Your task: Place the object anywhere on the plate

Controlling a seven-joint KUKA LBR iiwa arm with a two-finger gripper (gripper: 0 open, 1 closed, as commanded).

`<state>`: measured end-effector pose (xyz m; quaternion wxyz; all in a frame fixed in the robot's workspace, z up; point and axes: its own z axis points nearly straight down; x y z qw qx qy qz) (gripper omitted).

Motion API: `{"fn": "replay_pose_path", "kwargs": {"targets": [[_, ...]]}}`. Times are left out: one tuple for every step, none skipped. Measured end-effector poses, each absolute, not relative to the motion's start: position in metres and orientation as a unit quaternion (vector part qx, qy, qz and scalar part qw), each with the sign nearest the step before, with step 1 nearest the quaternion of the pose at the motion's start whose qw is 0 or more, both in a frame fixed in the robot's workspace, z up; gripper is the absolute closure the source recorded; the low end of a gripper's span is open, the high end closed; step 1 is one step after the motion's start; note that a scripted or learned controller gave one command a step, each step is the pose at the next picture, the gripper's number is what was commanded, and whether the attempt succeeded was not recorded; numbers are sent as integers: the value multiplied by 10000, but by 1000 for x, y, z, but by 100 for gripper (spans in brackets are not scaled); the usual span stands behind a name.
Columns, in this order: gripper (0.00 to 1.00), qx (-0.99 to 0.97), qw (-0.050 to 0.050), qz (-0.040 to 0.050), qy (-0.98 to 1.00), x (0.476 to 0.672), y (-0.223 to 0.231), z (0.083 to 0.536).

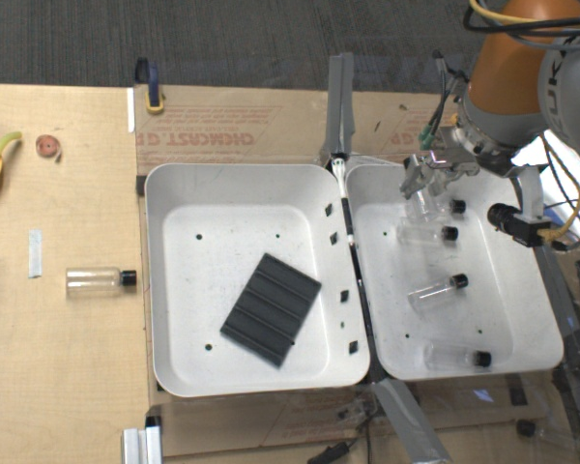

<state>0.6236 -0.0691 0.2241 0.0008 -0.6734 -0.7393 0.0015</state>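
Hovering my gripper (420, 184) over the right bin (522, 356), I can't tell its state. Clear vials (435, 293) lie around six o'clock of it; the dark plate (271, 309) waits at eight. I'd centre squarely on one vial before descending.

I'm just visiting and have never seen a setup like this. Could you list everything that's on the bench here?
Bins: two, white, side by side; left bin, right bin.
Plate: one, dark grey, ribbed, lying in the left bin.
Bottles in the right bin: about four, clear with black caps, e.g. and; the exact count is hard to tell.
Bottle on the bench: one, clear with a black cap, left of the bins.
Arm: one, grey and orange, with its gripper over the right bin.
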Motion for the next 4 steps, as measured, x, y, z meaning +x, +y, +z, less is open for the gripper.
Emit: {"fn": "replay_pose_path", "kwargs": {"targets": [[100,-6891,0,11,-7246,650,-2,240],[100,-7063,8,22,-7079,566,73,216],[100,-6673,15,31,-7448,476,130,159],[0,-6676,13,29,-7445,477,130,159]]}}
